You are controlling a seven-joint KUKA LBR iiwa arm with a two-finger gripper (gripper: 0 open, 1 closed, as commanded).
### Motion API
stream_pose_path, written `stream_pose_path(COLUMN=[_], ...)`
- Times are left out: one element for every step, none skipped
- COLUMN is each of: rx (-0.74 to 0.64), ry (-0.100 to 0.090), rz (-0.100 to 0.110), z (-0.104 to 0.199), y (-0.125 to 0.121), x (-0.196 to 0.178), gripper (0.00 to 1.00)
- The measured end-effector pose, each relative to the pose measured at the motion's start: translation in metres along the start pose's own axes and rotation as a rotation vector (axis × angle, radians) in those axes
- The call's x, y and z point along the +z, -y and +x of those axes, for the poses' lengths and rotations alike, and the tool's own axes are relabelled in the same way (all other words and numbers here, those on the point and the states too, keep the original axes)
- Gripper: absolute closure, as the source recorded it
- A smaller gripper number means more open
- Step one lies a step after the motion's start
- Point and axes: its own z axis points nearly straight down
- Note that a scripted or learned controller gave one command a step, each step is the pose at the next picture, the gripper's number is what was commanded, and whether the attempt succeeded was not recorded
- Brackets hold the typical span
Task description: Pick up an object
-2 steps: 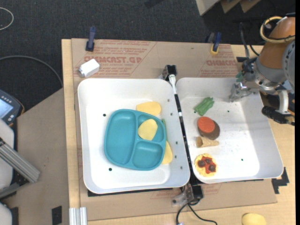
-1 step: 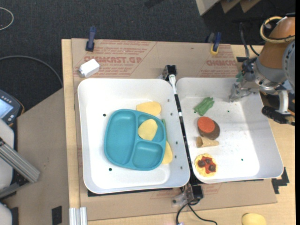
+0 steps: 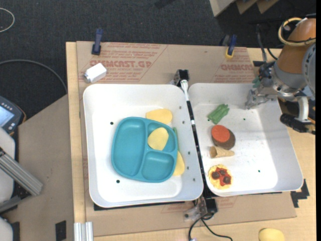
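The right bin (image 3: pixel 271 149) holds a green leafy piece (image 3: pixel 218 113), a red-topped brown round piece (image 3: pixel 222 136), a small tan piece (image 3: pixel 220 153) and a yellow disc with red bits (image 3: pixel 220 176). My gripper (image 3: pixel 254 98) hangs at the far right corner of that bin, to the right of the green piece and apart from it. I see nothing between its fingers. In the left bin (image 3: pixel 100 114) lies a teal divided tray (image 3: pixel 143 149) with a yellow piece (image 3: pixel 158 138) in it, and more yellow pieces poke out from under it.
A white block (image 3: pixel 95 73) lies on the cardboard beyond the left bin. Blue clamps (image 3: pixel 97 40) hold the board's far edge. A black divider strip (image 3: pixel 190 119) runs between the bins. A yellow object (image 3: pixel 271 234) sits at the front right.
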Motion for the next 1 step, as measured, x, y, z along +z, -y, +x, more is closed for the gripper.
stream_pose_path(rx=[0.000], ry=[0.000], rz=[0.000], z=[0.0000], y=[0.0000], x=[0.0000], gripper=[1.00])
